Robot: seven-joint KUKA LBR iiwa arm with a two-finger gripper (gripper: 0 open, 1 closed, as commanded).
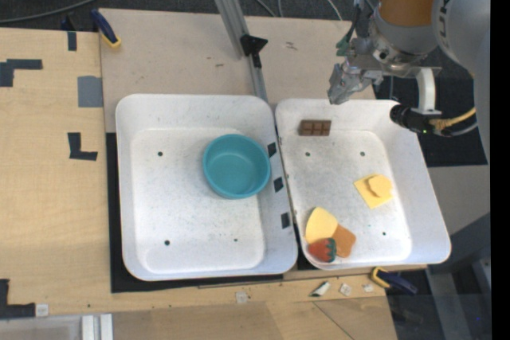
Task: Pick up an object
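Claw (341, 91) hangs over the far rim of the right bin (422, 171), upper right of frame; fingers look close together with nothing visible between them.

From where I stand the grey arm (446, 4), with its orange band, reaches in from the upper right, and the fingertips point down just above the bin's back edge. Brown chocolate-like bar (315, 127) lies flat just below and left of the claw, near the bin's upper left corner, apart from the fingers. Yellow wedge (374, 189) sits mid-right in the same bin. Along the lower left of that bin, a yellow piece (319, 223), an orange piece (344, 239) and a red item (320, 250) cluster, touching. Left bin (143, 131) holds a teal bowl (235, 165), upright, near its centre.
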